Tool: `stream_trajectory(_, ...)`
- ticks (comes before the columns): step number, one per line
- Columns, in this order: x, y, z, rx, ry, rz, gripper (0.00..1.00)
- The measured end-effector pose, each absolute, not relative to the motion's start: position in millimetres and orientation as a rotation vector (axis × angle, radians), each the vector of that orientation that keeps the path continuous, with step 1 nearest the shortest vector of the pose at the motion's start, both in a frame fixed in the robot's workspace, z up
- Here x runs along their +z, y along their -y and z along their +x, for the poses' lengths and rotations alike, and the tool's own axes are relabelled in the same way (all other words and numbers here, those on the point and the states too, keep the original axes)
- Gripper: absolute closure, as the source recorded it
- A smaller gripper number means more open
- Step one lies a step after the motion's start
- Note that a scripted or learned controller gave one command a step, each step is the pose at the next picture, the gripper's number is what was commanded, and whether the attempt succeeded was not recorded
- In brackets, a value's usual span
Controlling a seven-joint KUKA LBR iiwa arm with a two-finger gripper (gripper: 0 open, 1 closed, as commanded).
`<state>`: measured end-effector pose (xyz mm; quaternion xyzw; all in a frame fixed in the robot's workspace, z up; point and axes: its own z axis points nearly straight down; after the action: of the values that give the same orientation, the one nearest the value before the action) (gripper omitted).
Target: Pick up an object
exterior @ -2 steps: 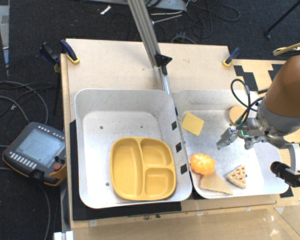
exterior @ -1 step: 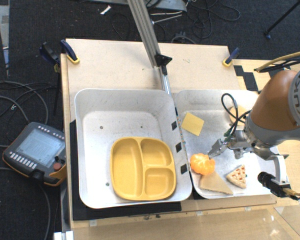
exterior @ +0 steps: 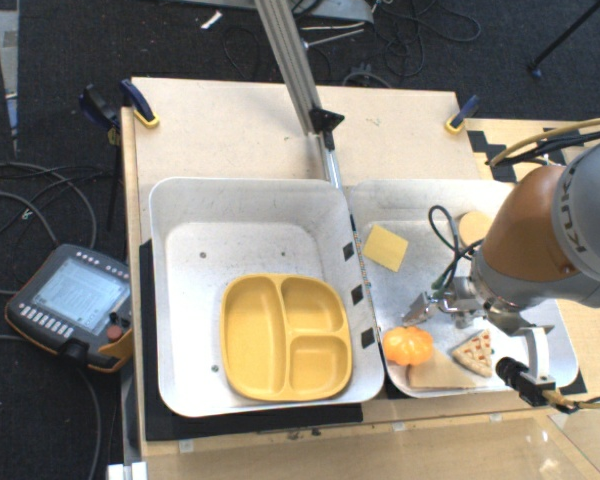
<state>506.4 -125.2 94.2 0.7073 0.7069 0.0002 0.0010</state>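
In the right bin (exterior: pixel 540 368) my gripper (exterior: pixel 432 308) hangs low over the front half, just above and right of an orange tangerine (exterior: pixel 408 345). A pizza-slice toy (exterior: pixel 473 353) lies right of the tangerine, under the wrist. A tan bread slice (exterior: pixel 435 373) sits at the front rim, partly under the tangerine. A yellow cheese block (exterior: pixel 386 247) lies further back on the left side. A pale round item (exterior: pixel 472 225) peeks out behind the orange-banded arm. Nothing can be seen held in the gripper.
The left bin (exterior: pixel 180 268) holds a yellow three-compartment plate (exterior: pixel 285 337). A slanted metal pole (exterior: pixel 295 68) comes down to the divider between the bins. A black cable (exterior: pixel 442 230) loops beside the arm. A teach pendant (exterior: pixel 75 303) lies off the bench at left.
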Motion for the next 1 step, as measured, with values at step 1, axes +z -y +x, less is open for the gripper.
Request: stream_trajectory(1, 106.3, 124.9, 507.5, 0.005, -2.218, 2.219, 1.00)
